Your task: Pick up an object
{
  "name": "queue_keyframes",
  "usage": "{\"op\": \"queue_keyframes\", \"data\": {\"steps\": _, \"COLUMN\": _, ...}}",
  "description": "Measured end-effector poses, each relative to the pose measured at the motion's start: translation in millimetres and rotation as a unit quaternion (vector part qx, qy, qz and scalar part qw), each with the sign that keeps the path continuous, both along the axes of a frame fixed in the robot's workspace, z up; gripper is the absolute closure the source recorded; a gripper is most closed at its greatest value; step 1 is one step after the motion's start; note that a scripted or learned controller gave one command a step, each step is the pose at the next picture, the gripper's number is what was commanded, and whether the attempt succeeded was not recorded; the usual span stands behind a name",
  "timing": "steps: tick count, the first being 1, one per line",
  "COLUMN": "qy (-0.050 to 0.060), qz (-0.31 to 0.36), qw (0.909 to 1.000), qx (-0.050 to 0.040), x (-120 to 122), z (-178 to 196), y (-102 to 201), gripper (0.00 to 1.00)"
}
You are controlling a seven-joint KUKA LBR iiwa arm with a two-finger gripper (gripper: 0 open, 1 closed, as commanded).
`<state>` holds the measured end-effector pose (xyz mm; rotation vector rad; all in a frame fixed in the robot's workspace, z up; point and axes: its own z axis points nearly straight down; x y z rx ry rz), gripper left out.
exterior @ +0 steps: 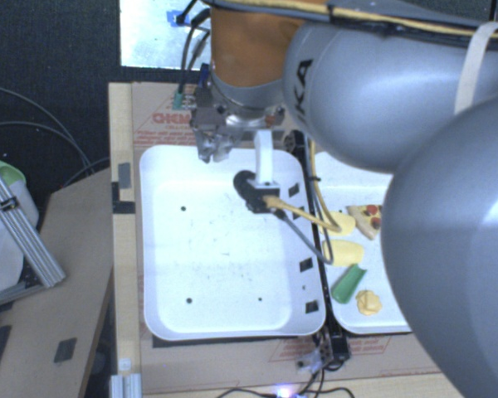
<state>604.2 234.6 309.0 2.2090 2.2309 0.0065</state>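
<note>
- two shallow white bins sit side by side on a brown cardboard sheet (162,118) with red print; dark floor surrounds the bench, and a slanted aluminium frame (21,239) stands at 9 o'clock.
- the left bin (224,313) shows a few dark specks on its floor.
- the grey arm (382,81) fills the view from 12 to 5 o'clock and covers much of the right bin (357,191).
- the gripper (209,149) hangs over the left bin's 11 o'clock corner; it is dark and blurred, so i cannot tell whether it is open or closed, and nothing can be seen in its hold.
- the objects lie in the right bin, toward 4 o'clock from the gripper and well apart from it: an orange wedge (368,219), a pale yellow piece (345,250), a tilted green piece (347,283) and a small yellow lump (368,303).
</note>
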Motion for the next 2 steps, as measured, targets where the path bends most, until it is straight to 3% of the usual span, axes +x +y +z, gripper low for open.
{"op": "queue_keyframes", "data": {"steps": 1, "qy": 0.003, "qz": -0.005, "qw": 1.0, "qx": -0.0015, "x": 54.1, "z": -76.6, "y": -1.5, "gripper": 1.0}}
{"op": "queue_keyframes", "data": {"steps": 2, "qy": 0.003, "qz": -0.006, "qw": 1.0, "qx": -0.0017, "x": 64.8, "z": -119.6, "y": -42.7, "gripper": 1.0}}
